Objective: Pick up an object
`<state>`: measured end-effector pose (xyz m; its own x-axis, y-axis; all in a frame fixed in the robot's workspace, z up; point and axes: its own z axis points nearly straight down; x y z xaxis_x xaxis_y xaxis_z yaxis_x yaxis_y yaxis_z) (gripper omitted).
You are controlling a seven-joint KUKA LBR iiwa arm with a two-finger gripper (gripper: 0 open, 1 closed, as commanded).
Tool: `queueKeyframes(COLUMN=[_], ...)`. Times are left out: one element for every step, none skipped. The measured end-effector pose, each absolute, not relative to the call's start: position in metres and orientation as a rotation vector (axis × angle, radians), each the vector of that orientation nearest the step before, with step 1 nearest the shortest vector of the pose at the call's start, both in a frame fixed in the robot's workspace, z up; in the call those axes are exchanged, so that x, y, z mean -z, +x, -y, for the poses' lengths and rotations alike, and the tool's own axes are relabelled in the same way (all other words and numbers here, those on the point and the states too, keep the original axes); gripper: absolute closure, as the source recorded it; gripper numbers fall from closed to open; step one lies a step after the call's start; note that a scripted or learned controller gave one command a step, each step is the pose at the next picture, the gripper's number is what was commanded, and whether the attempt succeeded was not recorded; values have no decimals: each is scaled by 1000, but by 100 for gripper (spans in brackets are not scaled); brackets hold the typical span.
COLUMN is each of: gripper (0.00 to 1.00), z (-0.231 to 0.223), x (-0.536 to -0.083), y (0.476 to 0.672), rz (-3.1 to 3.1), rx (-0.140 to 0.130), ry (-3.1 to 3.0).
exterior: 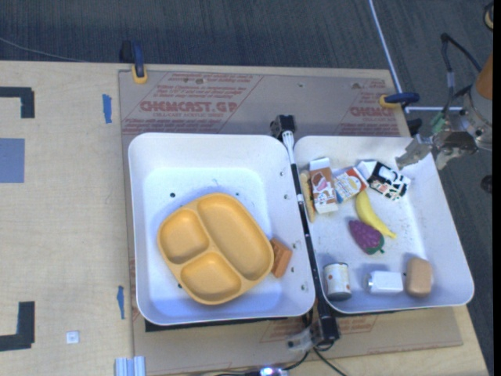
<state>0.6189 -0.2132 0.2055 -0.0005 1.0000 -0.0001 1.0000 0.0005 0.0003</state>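
While the arm hangs at the right edge of the camera view, its gripper [427, 149] sits over the upper right rim of the right bin [450, 241], and nothing shows between its tips; whether it is spread or closed, I cannot tell at this size. Below and to its left lies the black-and-white packet [387, 180], the nearest candidate, with the yellow banana [371, 213] just under it and the purple grape bunch [365, 235] touching the banana's lower end. Small cartons [333, 186] crowd against the bin's left wall, so that cluster looks awkward to grasp cleanly. Along the bottom, a small can [337, 279], a white block [385, 281] and a tan rounded piece [419, 276] sit apart from one another, each with room around it. My read: the pick has not begun, and the smart move is to come straight down on a piece with free space on both sides, well off the bin wall. Over in the left bin [149, 210], the yellow divided plate [215, 247] and an orange wedge [280, 258] beside it lie well away from the arm.
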Motion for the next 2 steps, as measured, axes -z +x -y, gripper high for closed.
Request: queueKeyframes(gripper=[0, 0], z=[188, 128], x=[-95, -89], y=[584, 535], rz=[-2221, -2215], rx=[-1, -7], ry=[2219, 2215])
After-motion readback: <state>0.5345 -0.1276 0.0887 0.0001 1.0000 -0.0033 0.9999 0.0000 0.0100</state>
